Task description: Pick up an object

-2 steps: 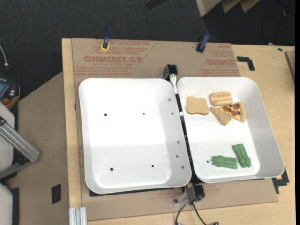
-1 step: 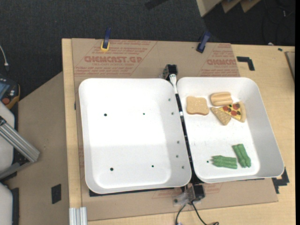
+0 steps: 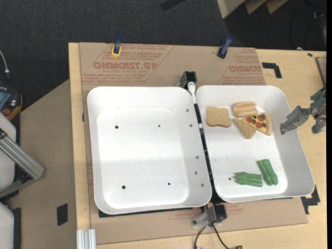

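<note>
So the grey two-finger gripper [image 3: 302, 122] hangs over the right white bin's [image 3: 290, 154] right rim, fingers spread apart with nothing between them. Just to its left lie the triangular toy pizza slice [image 3: 258, 122], a tan hot-dog bun [image 3: 245, 109] and a toast slice [image 3: 218, 117]; the two green bean pods [image 3: 258, 175] sit below-left of it.

Gripper [image 3: 305, 120]: grey metal fingers, dark joints, teal bit near wrist.
</note>
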`<state>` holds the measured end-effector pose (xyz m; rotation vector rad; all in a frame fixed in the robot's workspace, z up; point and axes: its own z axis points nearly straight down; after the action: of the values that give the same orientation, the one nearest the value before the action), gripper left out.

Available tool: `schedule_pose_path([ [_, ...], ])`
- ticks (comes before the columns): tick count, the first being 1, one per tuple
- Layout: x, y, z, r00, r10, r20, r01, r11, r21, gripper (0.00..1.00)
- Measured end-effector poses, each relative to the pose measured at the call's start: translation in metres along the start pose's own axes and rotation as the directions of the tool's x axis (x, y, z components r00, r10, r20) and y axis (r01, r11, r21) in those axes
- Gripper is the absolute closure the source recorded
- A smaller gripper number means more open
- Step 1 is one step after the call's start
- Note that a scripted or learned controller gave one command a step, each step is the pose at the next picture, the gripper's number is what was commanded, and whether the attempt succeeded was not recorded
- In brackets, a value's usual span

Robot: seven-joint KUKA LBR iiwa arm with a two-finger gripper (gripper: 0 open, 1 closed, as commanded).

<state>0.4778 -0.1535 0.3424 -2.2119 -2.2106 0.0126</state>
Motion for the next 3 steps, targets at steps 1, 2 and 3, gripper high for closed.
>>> schedule_pose_path([
  [1, -0.018, 0.001, 0.018, 1.000, 0.001, 0.003, -0.001, 1.000, -0.012, 0.00],
  [2, -0.045, 0.002, 0.014, 1.000, 0.002, 0.008, -0.002, 1.000, -0.018, 0.00],
  [3, -0.037, 0.000, -0.139, 1.000, -0.002, 0.013, 0.003, 0.999, -0.036, 0.00],
])
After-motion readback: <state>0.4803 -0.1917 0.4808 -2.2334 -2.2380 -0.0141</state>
